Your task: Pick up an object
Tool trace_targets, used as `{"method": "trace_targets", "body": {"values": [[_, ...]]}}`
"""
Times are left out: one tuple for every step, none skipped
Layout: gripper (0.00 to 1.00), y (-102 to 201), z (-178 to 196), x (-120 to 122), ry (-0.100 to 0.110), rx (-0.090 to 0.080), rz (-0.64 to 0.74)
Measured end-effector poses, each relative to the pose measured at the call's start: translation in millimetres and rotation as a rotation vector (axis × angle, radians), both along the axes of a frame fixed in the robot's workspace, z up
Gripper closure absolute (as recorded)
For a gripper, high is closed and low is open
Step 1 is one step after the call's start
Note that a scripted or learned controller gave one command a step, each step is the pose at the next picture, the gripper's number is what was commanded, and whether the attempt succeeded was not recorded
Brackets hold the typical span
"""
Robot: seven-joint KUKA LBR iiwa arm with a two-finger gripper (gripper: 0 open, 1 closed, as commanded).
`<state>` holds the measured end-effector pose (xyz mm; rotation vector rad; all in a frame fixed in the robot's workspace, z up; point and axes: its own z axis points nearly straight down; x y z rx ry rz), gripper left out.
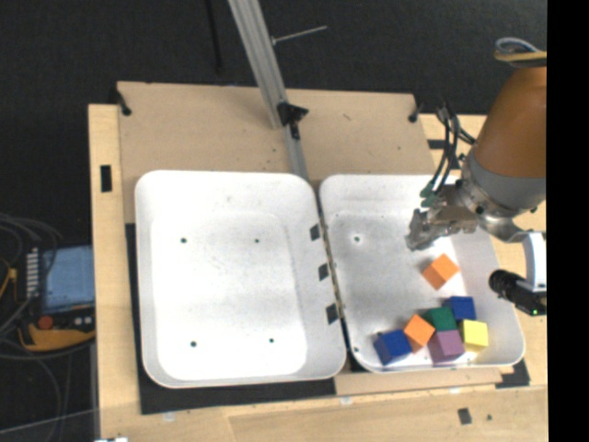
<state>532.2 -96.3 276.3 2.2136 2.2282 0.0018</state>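
Several small blocks lie in the right bin (368, 210). An orange block (441, 271) sits alone near the middle right. At the bin's front right corner is a cluster: a blue block (393, 345), an orange block (420, 329), a green block (443, 319), a purple block (446, 345), a yellow block (475, 333) and a dark blue block (461, 307). My gripper (421, 236) hangs over the right bin, just up and left of the lone orange block, apart from it. Nothing shows between its fingers.
The left bin (225, 274) lies beside the right one, with a row of black clips along the shared edge. A slanted metal rail (262, 58) rises from the back of the bench. A blue device and cables sit off the bench at the left.
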Motion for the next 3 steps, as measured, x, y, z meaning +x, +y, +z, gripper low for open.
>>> {"method": "trace_targets", "body": {"values": [[1.00, 46.0, 2.1, 2.1, 0.001, 0.001, -0.004], [1.00, 90.6, -2.8, 13.6, 0.000, -0.001, -0.001], [1.00, 141.2, -3.9, 17.5, 0.000, 0.000, 0.000]]}}
